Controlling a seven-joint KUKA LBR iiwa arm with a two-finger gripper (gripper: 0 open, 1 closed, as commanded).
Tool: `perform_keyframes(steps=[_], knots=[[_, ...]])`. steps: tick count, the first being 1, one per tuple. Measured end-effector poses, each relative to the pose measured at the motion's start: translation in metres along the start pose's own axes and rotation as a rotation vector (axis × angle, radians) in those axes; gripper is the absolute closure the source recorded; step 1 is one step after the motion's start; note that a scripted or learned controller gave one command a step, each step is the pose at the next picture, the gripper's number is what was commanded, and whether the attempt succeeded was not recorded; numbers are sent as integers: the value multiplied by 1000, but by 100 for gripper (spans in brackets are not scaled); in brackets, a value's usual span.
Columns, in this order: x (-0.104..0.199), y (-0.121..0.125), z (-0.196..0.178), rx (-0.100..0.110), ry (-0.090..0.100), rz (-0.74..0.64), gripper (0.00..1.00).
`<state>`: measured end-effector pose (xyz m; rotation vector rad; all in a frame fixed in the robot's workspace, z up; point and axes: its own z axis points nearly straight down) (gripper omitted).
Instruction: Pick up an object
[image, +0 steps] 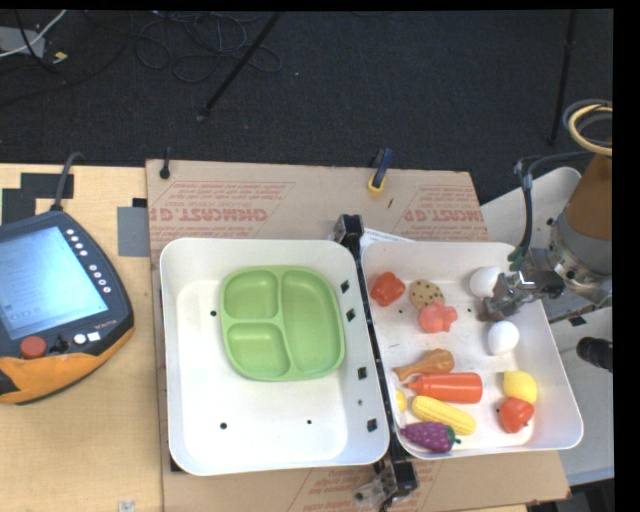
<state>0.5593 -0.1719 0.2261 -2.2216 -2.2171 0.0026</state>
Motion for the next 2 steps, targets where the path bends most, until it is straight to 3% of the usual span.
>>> perform_keyframes(steps=[2], knots=[[112,-23,15,6,2,-6,100]])
